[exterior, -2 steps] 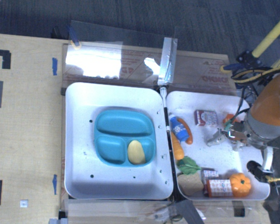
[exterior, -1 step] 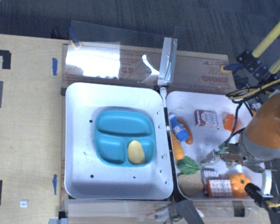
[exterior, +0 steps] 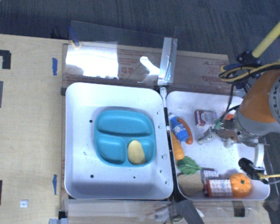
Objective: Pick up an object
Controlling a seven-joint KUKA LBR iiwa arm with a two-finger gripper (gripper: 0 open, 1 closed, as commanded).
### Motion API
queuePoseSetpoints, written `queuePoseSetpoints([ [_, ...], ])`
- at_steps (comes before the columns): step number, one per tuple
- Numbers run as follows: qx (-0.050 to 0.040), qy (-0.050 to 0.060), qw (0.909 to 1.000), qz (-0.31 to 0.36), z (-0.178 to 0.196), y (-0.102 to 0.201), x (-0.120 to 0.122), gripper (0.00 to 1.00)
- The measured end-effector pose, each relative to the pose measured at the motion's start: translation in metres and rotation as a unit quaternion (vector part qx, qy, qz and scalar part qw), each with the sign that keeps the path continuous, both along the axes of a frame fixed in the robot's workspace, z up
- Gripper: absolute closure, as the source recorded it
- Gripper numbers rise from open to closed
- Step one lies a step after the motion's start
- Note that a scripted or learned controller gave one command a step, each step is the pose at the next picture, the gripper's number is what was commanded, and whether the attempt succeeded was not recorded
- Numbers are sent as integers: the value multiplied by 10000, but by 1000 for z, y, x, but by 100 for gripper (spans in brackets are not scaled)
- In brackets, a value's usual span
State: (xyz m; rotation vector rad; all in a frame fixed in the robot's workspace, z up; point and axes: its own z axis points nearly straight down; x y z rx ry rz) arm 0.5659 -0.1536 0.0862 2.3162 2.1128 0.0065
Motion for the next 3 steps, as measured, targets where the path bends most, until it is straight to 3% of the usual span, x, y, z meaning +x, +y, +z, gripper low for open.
queuePoseSetpoints([
  [1,20,19,9998,218,0,31,-84,0],
  [2,44,39,9975,702,21,-57,-16,0],
  [3,47,48,9975,703,20,-56,-16,0],
])
